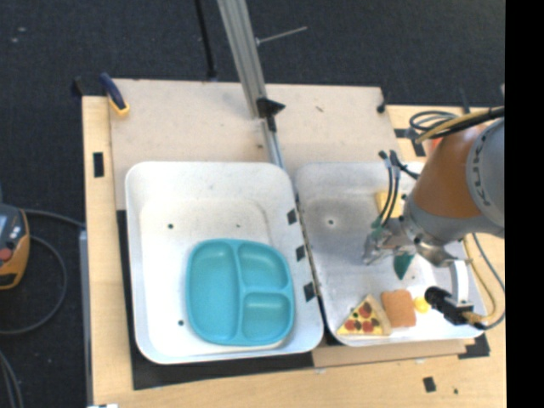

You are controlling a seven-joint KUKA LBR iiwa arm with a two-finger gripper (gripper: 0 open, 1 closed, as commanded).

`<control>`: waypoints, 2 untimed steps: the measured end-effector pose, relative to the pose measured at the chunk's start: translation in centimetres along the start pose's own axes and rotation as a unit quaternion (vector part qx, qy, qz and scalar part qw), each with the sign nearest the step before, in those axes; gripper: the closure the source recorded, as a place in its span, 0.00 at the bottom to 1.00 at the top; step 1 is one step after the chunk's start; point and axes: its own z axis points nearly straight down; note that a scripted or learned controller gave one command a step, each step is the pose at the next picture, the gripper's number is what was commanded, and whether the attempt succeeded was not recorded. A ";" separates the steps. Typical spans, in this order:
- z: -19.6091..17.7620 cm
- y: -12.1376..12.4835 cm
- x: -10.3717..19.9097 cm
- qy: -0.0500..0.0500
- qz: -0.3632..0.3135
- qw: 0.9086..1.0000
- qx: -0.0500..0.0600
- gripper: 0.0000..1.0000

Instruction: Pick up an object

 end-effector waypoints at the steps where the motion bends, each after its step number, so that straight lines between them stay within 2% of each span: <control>1: -5.0 -0.4 0.6 -0.001 -0.003 1.000 0.000 1.00; 2: -11.3 -0.5 0.7 -0.002 -0.004 1.000 -0.001 1.00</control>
